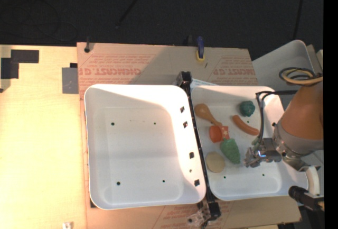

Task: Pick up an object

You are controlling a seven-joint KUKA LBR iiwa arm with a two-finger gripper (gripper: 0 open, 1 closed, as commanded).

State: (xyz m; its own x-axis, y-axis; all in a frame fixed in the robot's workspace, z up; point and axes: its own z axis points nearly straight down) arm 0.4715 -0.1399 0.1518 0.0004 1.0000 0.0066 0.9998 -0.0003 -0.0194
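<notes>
The right bin (248, 185) holds several small items: a tan wooden spoon-like piece (205, 113), an orange sausage shape (245, 125), a dark green round object (247, 108), a red-orange block (216, 133), a green leafy piece (230, 150) and a beige disc (215, 162). My gripper (255, 158) hangs low over the bin floor, just right of the green piece and below the sausage. I see nothing between its fingers. The orange band of the arm (306, 111) rises to its right.
The left bin (138, 146) sits beside the right one, with black clips along the shared rim (191, 138). Cardboard lies under both bins. A cable loops over the right bin's far corner (262, 97). A light wooden surface extends to the left.
</notes>
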